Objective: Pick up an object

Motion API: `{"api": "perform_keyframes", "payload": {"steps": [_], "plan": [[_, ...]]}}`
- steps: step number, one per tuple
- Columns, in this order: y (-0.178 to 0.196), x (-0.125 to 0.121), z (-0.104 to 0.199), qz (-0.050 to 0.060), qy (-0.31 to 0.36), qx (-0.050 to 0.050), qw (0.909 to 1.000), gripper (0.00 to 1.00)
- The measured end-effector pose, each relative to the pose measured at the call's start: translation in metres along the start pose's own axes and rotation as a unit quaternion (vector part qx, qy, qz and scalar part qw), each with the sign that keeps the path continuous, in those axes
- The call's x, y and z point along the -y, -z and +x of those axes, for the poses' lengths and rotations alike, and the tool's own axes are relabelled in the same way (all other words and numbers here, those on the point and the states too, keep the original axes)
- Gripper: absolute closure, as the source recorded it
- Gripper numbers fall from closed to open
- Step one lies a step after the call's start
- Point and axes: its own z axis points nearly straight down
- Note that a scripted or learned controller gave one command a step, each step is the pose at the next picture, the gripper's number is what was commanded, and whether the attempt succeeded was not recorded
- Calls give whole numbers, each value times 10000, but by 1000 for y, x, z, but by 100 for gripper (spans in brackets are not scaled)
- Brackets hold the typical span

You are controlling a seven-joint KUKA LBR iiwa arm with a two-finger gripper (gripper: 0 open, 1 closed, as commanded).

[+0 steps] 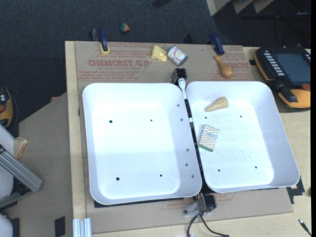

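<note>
We saw two white bins side by side on the desk [74,132]. The left bin [98,147] showed just its white floor with a few dark dots. The right bin [266,132] held two things: a tan cone [217,104] lying on its side toward the far left part, and a small patterned packet [208,137] just nearer than the cone, close to the left wall. The two lay near each other but apart. Beyond the bins on the brown board [123,63] we noted a yellow wedge [159,54] beside a small white box [177,56], and a wooden piece [224,67] farther right. Blue clamps [103,41] gripped the far edge. A black tablet [289,68] sat at far right. As for the fingers, we could not tell their state.
</note>
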Motion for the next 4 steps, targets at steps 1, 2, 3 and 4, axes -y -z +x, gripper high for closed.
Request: {"api": "perform_keyframes", "payload": {"steps": [1, 2, 3, 4], "plan": [[-2, -3, 8, 12, 69, -18, 10000, 0], [10, -4, 7, -13, 71, -2, 10000, 100], [9, -4, 7, -8, 72, -5, 10000, 0], [-16, -3, 107, 46, 125, -43, 9999, 0]]}}
